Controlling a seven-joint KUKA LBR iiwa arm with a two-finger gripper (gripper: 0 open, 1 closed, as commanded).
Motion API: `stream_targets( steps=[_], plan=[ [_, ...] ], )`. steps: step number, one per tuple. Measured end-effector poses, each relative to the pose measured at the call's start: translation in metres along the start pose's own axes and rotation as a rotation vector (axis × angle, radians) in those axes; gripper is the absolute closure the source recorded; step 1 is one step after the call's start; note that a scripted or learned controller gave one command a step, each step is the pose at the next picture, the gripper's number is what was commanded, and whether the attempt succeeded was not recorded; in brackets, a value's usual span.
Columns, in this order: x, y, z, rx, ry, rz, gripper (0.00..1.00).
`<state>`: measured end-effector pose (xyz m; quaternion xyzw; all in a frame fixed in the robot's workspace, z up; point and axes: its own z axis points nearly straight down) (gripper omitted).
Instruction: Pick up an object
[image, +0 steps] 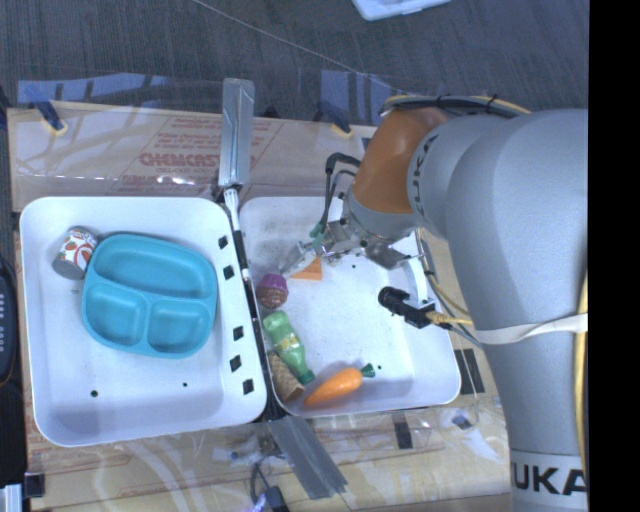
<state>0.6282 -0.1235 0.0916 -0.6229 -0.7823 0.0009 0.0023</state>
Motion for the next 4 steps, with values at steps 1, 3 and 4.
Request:
stream_targets(
  steps=[1, 3, 4],
  plan=[
    [0.003, -0.005, 0.0, 0.003, 0.002, 0.077, 0.0],
    [-0.008, 0.008, 0.003, 0.002, -0.002, 0.123, 0.0],
    [-0.007, 0.01, -0.01, -0.002, -0.002, 0.118, 1.0]
  ],
)
